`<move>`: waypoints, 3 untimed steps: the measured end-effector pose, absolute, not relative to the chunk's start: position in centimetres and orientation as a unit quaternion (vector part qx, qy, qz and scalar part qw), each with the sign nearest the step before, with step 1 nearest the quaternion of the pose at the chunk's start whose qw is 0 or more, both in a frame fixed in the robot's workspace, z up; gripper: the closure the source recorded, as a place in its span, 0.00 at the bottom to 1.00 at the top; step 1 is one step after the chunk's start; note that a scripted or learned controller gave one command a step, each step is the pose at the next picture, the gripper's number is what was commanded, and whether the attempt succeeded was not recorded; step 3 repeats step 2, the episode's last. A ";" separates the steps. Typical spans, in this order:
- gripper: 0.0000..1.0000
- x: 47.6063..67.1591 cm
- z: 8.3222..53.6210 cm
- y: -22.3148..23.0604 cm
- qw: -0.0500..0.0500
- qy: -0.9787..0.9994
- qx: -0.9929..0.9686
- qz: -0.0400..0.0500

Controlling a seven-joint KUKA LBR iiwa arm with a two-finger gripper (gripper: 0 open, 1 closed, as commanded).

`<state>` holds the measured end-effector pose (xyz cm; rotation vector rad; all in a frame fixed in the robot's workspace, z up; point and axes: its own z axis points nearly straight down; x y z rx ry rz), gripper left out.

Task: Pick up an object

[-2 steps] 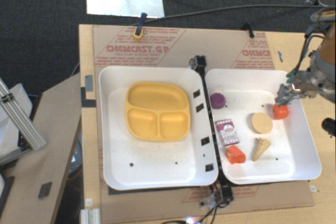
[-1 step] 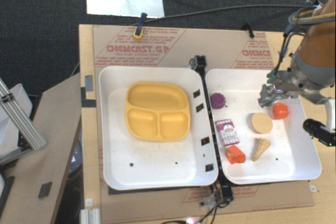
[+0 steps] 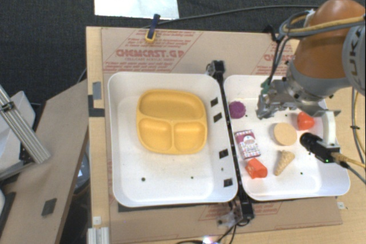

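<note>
We hang our gripper [image 3: 264, 110] over the right bin [image 3: 331, 183] (fingers too blurry to tell), and nothing looks picked yet.

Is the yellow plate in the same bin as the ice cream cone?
No, the yellow plate lies in the left bin, while the ice cream cone lies in the right bin.

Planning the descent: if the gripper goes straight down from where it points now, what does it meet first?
Probably bare floor of the right bin, between the purple disc and tan round piece; the gripper height is unclear.
</note>
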<state>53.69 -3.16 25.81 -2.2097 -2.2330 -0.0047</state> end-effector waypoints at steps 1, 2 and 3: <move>1.00 53.4 24.1 2.4 0.001 -0.711 -0.703 -0.001; 1.00 52.9 22.6 8.0 0.001 -0.710 -0.704 -0.001; 1.00 52.9 22.6 8.0 0.001 -0.710 -0.704 -0.001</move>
